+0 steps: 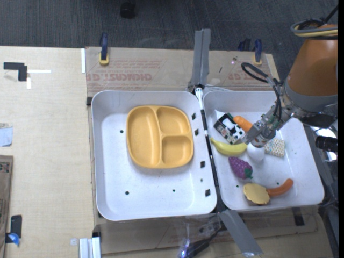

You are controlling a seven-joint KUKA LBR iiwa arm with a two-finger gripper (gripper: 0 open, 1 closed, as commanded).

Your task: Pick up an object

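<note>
Camera view: the gripper hangs low in the right bin, just beside a banana; its grasp cannot be told. Apparently the reaching step; next, closing and lifting.

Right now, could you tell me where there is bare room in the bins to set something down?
The left bin has bare floor all around the yellow plate, widest along its near edge. The right bin is crowded: banana, grapes, carrot and sponge cluster under the gripper.
</note>
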